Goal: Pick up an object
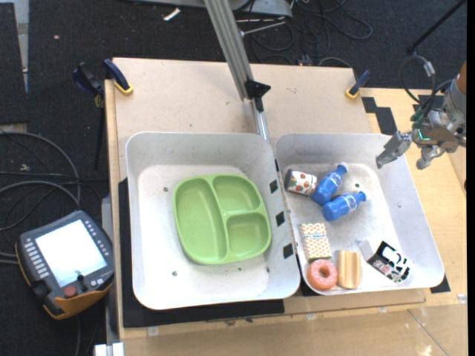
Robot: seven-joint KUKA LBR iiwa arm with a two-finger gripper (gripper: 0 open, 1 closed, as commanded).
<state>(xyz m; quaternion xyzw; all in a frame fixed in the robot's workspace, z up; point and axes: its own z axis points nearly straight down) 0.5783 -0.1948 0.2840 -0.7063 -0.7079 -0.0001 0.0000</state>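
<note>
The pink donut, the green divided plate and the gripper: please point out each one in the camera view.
pink donut (322,274), camera view, on its frosted ring.
green divided plate (194,215), camera view, on the floor of its large compartment.
gripper (408,153), camera view, midway between its fingertips.

Bright, even light falls from above; shadows are soft and short. The white bins (148,162) look slightly washed out. A faint sheen marks the desk (185,95) at bottom right. Focus is fairly sharp, slightly grainy.
</note>
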